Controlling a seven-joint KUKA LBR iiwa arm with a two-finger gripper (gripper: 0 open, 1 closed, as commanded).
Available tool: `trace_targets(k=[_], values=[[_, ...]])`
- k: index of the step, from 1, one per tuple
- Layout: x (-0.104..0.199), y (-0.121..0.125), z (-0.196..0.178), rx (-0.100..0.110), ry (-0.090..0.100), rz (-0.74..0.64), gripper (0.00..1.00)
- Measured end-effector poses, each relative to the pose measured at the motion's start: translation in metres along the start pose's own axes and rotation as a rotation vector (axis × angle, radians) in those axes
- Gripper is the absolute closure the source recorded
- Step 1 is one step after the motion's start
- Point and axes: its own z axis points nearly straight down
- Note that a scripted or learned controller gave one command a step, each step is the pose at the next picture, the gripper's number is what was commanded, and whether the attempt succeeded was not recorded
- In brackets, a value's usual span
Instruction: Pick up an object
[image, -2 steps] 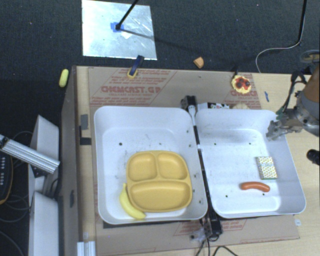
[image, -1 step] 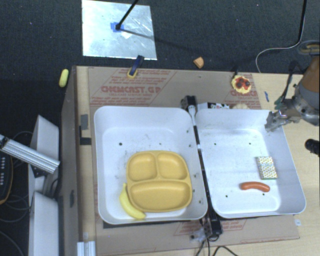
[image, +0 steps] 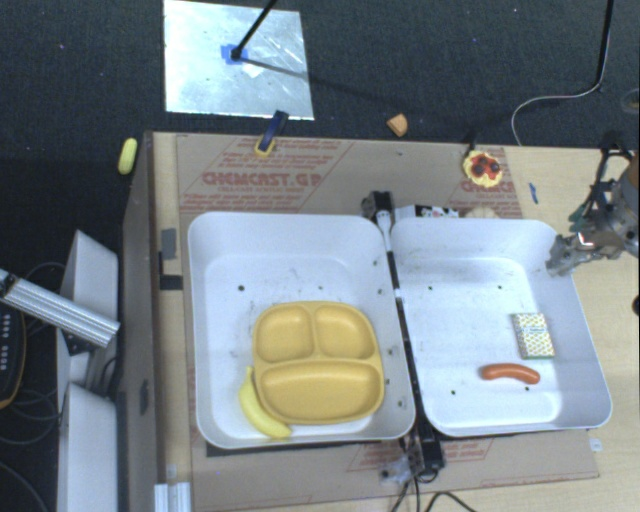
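Hanging at three o'clock, your gripper hid its grip; I could not tell. You needed to come down straight over the sausage.

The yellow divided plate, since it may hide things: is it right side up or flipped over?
Right side up: the yellow divided plate shows three hollow compartments facing the camera, in the left bin.

Premises appear to be a robotics lab: two white bins fixed on a cardboard-covered worktop, loose cables, dark carpet, aluminium framing at left.
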Motion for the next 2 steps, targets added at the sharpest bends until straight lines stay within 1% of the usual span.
trace_targets(k=[1, 2], values=[[0.0, -0.033, -0.017, 0.001, 0.0, 0.0, 1.0], [0.001, 0.001, 0.036, 0.002, 0.001, -0.002, 1.0]])
